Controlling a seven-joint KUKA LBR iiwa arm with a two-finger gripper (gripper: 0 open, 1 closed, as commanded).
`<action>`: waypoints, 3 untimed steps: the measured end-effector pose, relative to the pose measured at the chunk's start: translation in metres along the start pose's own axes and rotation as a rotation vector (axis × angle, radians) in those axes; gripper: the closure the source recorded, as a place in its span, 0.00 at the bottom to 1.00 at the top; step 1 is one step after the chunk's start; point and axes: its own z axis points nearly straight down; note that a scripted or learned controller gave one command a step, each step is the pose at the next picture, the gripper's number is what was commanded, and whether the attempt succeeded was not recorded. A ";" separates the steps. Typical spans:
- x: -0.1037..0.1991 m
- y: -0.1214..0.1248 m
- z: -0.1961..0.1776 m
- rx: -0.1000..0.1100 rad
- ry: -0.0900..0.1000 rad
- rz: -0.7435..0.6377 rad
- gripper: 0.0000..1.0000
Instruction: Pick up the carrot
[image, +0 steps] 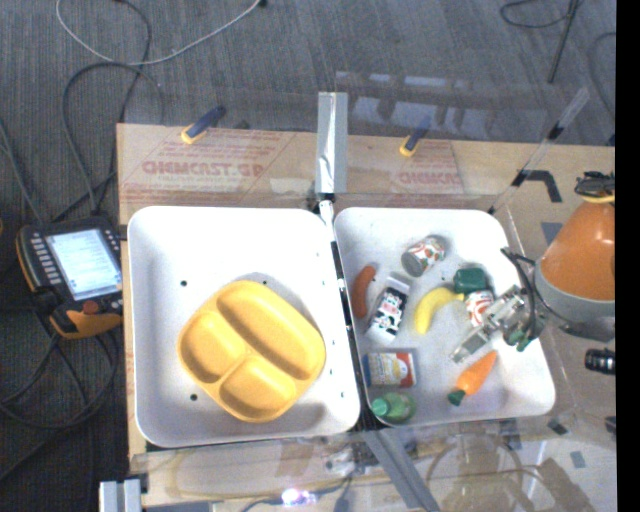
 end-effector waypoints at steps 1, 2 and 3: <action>0.011 0.013 -0.046 0.031 0.049 -0.229 0.00; 0.009 -0.018 0.022 0.026 0.043 -0.258 0.00; 0.008 -0.015 0.012 0.022 0.041 -0.259 1.00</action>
